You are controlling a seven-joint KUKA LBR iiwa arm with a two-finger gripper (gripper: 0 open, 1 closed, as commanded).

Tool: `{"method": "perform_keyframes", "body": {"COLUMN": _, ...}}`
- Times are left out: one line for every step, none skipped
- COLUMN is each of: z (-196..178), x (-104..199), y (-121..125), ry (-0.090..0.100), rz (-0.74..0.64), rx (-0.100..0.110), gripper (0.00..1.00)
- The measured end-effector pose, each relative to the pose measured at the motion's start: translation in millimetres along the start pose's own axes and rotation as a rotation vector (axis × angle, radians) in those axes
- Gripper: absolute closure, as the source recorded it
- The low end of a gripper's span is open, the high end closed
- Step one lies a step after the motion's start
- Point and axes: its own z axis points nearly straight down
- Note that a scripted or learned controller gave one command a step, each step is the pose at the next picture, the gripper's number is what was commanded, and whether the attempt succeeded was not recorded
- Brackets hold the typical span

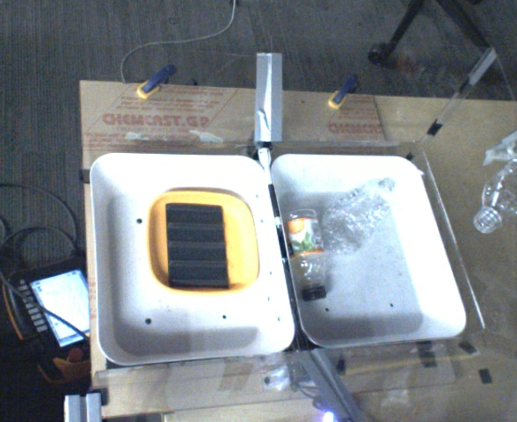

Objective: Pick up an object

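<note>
The right bin [434, 262] sits in the middle-right of the frame and holds two things. A crumpled clear bottle [357, 216] lies in its upper middle. Just left of it, along the bin's left wall, lies a small bottle [303, 240] with an orange and green label, its dark cap [313, 293] pointing toward the lower edge of the frame. The two bottles look close enough to touch, though whether they do cannot be told.

The left bin [118, 262] adjoins it and holds a yellow tray [159, 240] with a black ribbed pad [197, 246] in it, near the bin's centre.

Both bins rest on a brown table [179, 112]. Two blue-and-yellow clamps [156, 81] grip its upper edge, and a grey post [268, 95] stands between them. Clear plastic [496, 192] lies at the right edge of the frame, and a tablet [61, 301] lies on the floor at lower left.
</note>
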Motion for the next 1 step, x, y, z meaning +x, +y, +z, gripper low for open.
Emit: {"method": "perform_keyframes", "body": {"z": 0.2, "x": -22.9, "y": -0.2, "ry": 0.0, "rz": 0.146, "rx": 0.0, "gripper": 0.0}}
